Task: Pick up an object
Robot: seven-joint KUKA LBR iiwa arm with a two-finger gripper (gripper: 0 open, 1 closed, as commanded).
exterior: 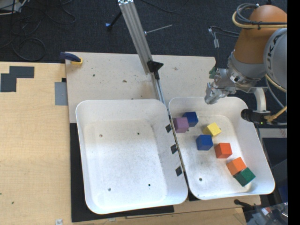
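The tool (215, 96), whose opening cannot be told and in which nothing is seen held, is positioned above the right bin's (265, 172) far rim, the blocks (204, 142) inside remaining ungrasped.

The gripper (216, 93) hangs over the far rim of the right bin (262, 144), its fingers too small and blurred to tell apart. The arm (262, 41) is cut off by the right edge. A purple cube (181, 124) partly hides a blue cube (191, 118) near that bin's far-left corner. An orange cube (236, 165) overlaps a green cube (245, 176) near the right rim.
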